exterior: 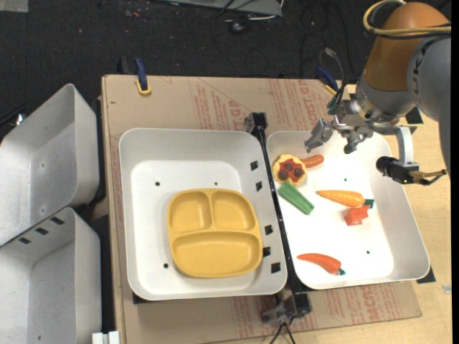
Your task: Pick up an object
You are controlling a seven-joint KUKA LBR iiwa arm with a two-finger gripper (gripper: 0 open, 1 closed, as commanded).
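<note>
My gripper (334, 141) hangs open above the far part of the right bin (401, 253), its two fingers spread with nothing between them. Just below and left of it lie a small pizza slice (290, 170) and a red-orange piece (313, 160) beside it. A green cucumber-like stick (296, 198) lies near the bin's left wall. An orange carrot (341, 198) sits in the middle, with a red piece (356, 216) touching its right end. A red chili pepper (320, 263) lies near the front.
The left bin (143, 163) holds a yellow divided plate (214, 232). A black divider (271, 199) runs between the two bins. Grey-white containers (43, 192) stand off the bench at the left.
</note>
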